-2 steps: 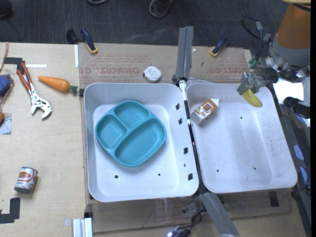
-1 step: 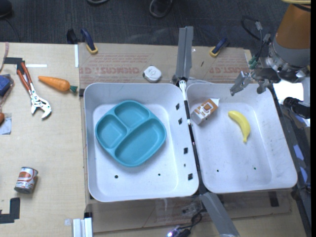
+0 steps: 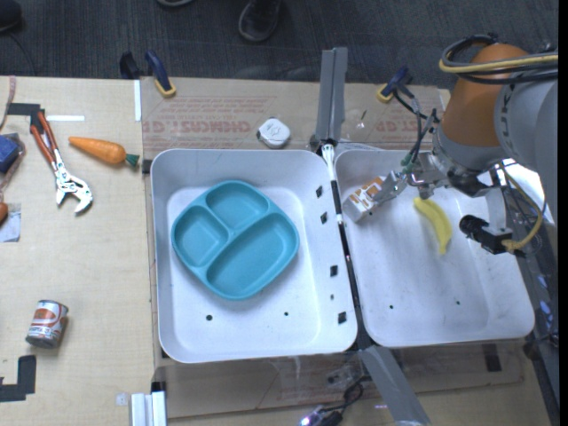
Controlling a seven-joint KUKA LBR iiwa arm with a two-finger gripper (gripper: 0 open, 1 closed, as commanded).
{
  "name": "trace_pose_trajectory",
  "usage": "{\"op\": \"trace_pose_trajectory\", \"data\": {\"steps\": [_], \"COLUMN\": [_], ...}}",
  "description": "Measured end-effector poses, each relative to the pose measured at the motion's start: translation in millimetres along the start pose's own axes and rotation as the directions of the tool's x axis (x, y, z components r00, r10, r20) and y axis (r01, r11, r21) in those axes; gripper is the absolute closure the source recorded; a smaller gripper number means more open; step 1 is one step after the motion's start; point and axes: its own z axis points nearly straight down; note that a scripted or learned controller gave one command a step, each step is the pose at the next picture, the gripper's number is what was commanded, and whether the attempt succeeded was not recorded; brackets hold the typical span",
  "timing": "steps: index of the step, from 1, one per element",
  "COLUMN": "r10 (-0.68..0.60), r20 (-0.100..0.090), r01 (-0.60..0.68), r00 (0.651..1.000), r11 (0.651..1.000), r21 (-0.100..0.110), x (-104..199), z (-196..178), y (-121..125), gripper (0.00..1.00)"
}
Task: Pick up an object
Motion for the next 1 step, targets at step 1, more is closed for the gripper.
{"op": "trace_pose_trajectory", "data": {"steps": [1], "r10": [-0.213], "r20": [-0.011], "r01": [0.214], "r00": [0.977], "r11": [0.977], "r21": [0.022], "x": [-77.7], "z": [25.9], "y": [-50.2], "gripper": [0.00]}}
